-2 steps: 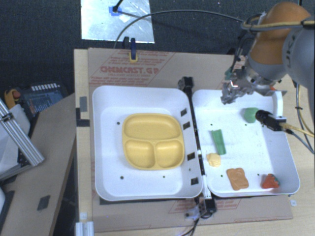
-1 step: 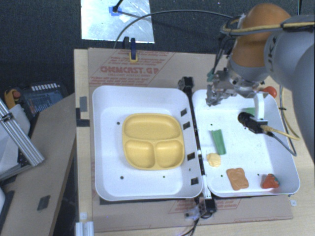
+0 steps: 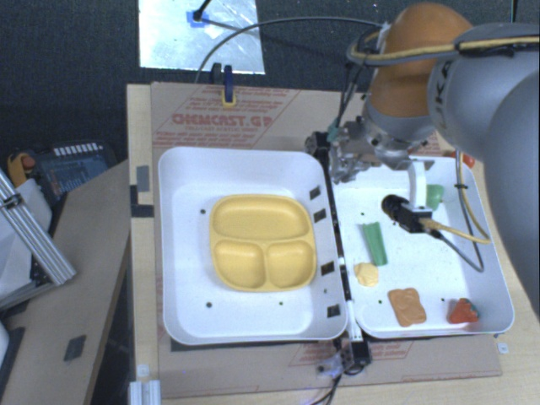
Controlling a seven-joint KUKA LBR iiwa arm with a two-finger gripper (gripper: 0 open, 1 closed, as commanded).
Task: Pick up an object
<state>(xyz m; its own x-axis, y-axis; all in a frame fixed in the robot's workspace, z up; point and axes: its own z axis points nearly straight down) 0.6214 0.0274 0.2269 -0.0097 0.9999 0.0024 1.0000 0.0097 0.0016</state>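
My gripper (image 3: 344, 165) hangs over the far left corner of the right bin (image 3: 489, 277), close to the divider between the bins. Below it in that bin lie a green stick (image 3: 374, 243), a small pale yellow piece (image 3: 366, 273), an orange toast-shaped piece (image 3: 407, 306) and a red piece (image 3: 462, 311) at the near right corner. Another small green piece (image 3: 434, 196) sits farther back. None of them touches the gripper. The arm's orange band and grey body cover the bin's far right part.
The left bin (image 3: 181, 251) holds a yellow divided plate (image 3: 261, 241) in its middle. Cardboard lies under both bins. A foil sheet (image 3: 198, 24) lies beyond the bench, and an aluminium rail (image 3: 34, 234) leans at the left.
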